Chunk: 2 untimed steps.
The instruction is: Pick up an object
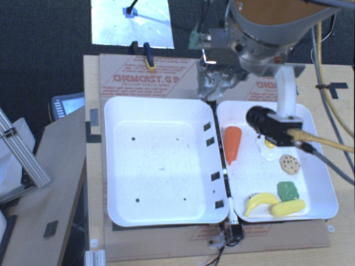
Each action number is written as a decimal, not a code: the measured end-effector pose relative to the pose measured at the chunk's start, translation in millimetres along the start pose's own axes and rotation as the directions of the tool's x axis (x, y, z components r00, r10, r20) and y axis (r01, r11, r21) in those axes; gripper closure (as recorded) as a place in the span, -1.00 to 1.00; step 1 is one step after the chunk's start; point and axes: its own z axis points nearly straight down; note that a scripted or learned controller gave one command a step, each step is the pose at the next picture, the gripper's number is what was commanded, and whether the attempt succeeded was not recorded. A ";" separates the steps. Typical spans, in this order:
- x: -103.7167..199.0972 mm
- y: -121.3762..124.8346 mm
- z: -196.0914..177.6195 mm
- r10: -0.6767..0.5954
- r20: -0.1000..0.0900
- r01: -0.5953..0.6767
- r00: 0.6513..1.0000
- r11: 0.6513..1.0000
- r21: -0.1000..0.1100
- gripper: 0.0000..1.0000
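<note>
tabletop (91, 82): pale wood, cut off at the right edge and near edge of the view; a thin strip shows to the left of the cardboard.
arm (272, 10): grey and orange, enters from the upper right and is cropped by the top edge; it hangs over the far end of the right bin.
cardboard sheet (166, 79): lies under both bins, with red print partly hidden by the bins and the arm.
left bin (161, 165): open white floor with a few small dark specks, and low walls all round.
right bin (315, 176): touches the left bin along a shared wall set with black clips; all the objects lie in it, and its far corner is hidden behind the robot.
gripper (211, 96): sits over the far rim, at the seam between the two bins and apart from every object; too small and dark to tell whether it is spread or pressed together.
carrot (232, 143): orange, just beside the shared wall, with open floor to its right.
banana (258, 202): curved, at the near wall.
yellow oblong (288, 207): touches the banana's right end; kind unclear.
green piece (288, 190): just behind the yellow oblong; shape hard to read.
cookie (289, 163): round and speckled, with open floor around it.
egg (267, 148): white with a yellow spot, its far part hidden behind the robot.
</note>
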 end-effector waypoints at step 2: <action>-16.5 0.0 34.1 -0.005 -0.001 0.005 1.000 1.000 -0.004 1.00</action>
